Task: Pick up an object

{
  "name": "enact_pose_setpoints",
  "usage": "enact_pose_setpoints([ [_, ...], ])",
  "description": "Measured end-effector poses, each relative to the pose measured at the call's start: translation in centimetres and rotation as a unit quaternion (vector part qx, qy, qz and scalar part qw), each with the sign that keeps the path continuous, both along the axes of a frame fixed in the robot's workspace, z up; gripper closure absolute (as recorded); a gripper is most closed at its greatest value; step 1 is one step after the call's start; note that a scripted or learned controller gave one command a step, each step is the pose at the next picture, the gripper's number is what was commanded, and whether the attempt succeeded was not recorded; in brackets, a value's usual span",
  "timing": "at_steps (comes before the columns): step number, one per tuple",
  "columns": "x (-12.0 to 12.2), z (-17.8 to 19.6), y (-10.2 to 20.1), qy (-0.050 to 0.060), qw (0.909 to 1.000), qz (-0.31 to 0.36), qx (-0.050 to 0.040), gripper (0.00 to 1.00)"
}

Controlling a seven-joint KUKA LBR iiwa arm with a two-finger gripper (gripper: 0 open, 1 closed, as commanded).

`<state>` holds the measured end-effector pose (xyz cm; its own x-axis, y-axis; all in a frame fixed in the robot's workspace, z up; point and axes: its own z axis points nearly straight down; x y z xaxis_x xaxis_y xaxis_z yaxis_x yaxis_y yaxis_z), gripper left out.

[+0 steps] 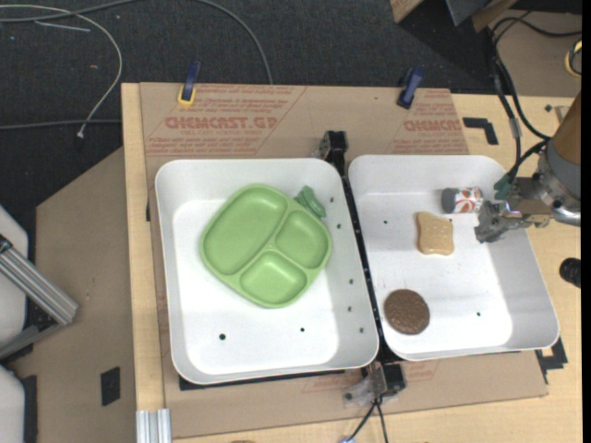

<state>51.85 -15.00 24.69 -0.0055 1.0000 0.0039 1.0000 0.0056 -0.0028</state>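
The right bin (517, 289) holds a tan bread-shaped piece (435, 233), a brown round cookie (406, 311) near its front, and a small grey, red and white can-like item (461, 199) lying toward the back. My gripper (492, 220) hangs at the right side of this bin, just right of the can-like item and the tan piece. Nothing shows between its fingers. In the left bin (175, 275) a green divided plate (266, 245) lies with a small dark green piece (312, 201) at its far right edge.
Both bins sit on a cardboard sheet (231, 118) held by blue clips (190, 80). Black clamps (333, 144) sit between the bins at the back and front. Cables (503, 81) run down at the upper right.
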Motion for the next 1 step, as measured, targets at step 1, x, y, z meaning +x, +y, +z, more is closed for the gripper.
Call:
enact_pose_setpoints([
  [1, -0.57, -1.1, 6.0, 0.0, 1.0, 0.001, 0.0002, 1.0],
])
